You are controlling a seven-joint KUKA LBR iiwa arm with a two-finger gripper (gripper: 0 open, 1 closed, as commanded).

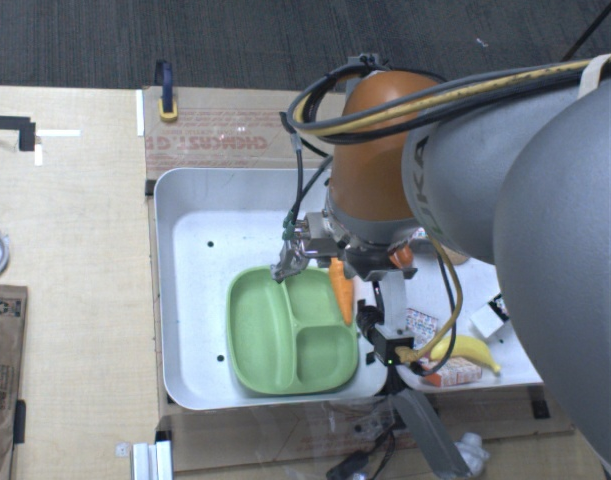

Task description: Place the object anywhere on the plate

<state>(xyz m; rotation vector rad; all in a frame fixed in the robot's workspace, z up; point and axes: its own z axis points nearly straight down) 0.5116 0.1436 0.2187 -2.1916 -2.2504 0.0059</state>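
Note:
A green divided plate (pixel 290 333) lies in the front half of the left white bin (pixel 185 268). An orange carrot (pixel 340 290) rests upright-looking along the plate's far right rim, its top end hidden under the arm's wrist. My gripper (pixel 307 252) hangs just over the plate's far edge, right beside the carrot, and the orange band and grey arm cover most of it. I cannot tell whether the carrot is in the gripper or lying on the plate.
A banana (pixel 472 349), a small red-and-white packet (pixel 453 372) and a white printed card (pixel 421 322) lie in the right bin, partly under the arm. Black cables loop around the wrist. A blue clamp (pixel 165 90) sits on the cardboard behind the left bin.

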